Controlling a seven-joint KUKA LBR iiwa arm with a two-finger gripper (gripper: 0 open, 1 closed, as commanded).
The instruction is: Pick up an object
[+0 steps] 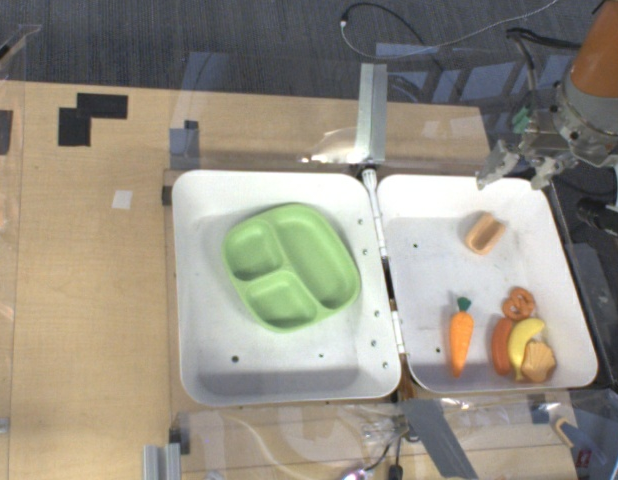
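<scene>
Gripper (516,167) hangs over the far edge of the right bin (429,268), fingers spread apart with nothing between them. Right bin contents: tan bread-like piece (484,234) near the far edge, carrot (460,335) toward the near edge, and a pretzel (519,301), banana (524,338) and other small food bits clustered in the near right corner. Left bin (199,358) has a green divided plate (291,265) about centre.

Arm (601,63) cut off at the right edge — upper part unseen.
</scene>
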